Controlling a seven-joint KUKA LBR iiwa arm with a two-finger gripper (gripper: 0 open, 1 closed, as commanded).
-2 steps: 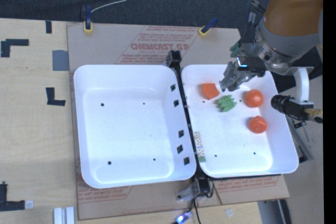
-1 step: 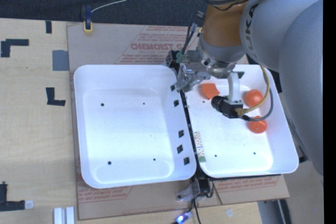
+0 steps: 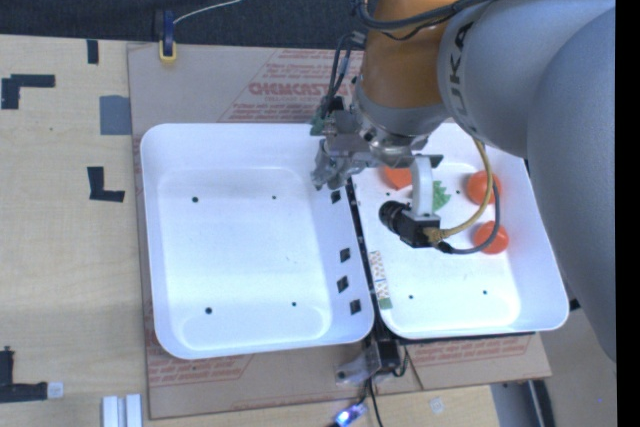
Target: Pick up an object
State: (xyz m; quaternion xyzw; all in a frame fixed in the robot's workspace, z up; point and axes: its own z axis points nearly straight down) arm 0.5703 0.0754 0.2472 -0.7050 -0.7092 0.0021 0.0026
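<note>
Your gripper (image 3: pixel 330 173) hangs at centre frame over the wall where the left bin (image 3: pixel 240 245) meets the right bin (image 3: pixel 450 300), probably because the candidates lie just right of it (spread or closed, you cannot tell). The nearest orange piece (image 3: pixel 398 178) sits in the right bin's upper part. It is small, rounded and partly hidden, with a green scrap (image 3: pixel 441 199) beside it.

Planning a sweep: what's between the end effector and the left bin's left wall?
Camera view: from the end effector to that wall, only the bare white floor of the left bin.
</note>
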